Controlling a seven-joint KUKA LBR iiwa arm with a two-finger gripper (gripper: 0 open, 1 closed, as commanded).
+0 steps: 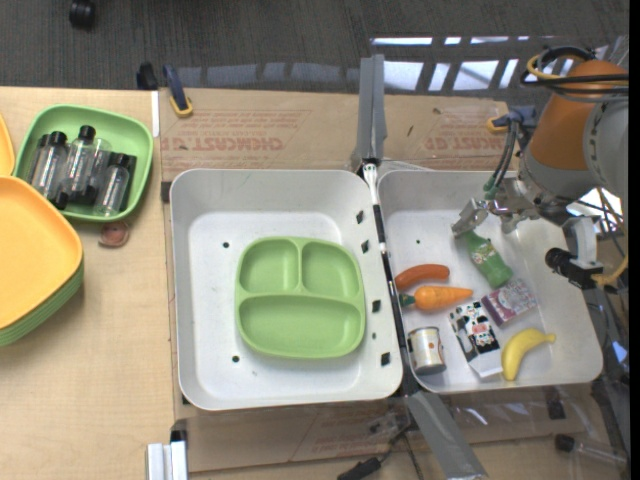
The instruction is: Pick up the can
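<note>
The can [426,349], a small silver tin lying on its side, rests at the front left corner of the right bin [570,368]. My gripper [489,218] hangs over the back of that bin, well behind and to the right of the can, just above a green packet [490,259]. Its fingers [468,219] are spread open with nothing between them. The arm with its orange band [560,128] reaches in from the upper right.
Between gripper and can lie a red pepper [422,275] and a carrot [441,296]. A black-and-white box [475,334], pink packet [509,303] and banana [525,351] sit right of the can. The left bin [200,268] holds a green divided plate [300,299].
</note>
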